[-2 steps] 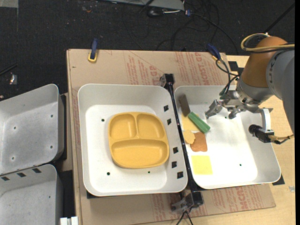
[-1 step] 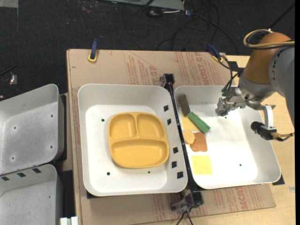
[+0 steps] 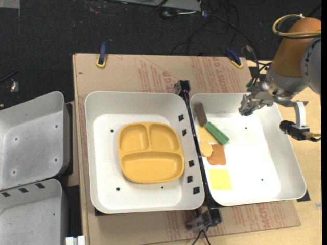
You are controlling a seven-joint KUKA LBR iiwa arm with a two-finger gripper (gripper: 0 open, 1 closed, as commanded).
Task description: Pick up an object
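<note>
A yellow divided plate (image 3: 151, 152) lies in the left bin (image 3: 97, 137). In the right bin (image 3: 271, 157), along its left side, lie a dark brown stick (image 3: 201, 114), a green block (image 3: 217, 134), a tan piece (image 3: 206, 148), an orange-brown piece (image 3: 217, 156) and a flat yellow square (image 3: 219, 179). My gripper (image 3: 247, 107) hangs over the right bin's far edge, well right of these objects, and I see nothing between its fingers.
Two more white bins (image 3: 30, 131) sit at the far left, off the cardboard base. Blue clamps (image 3: 102, 55) hold the cardboard's far edge. The arm's grey and orange wrist (image 3: 294, 50) stands over the right bin's far right corner.
</note>
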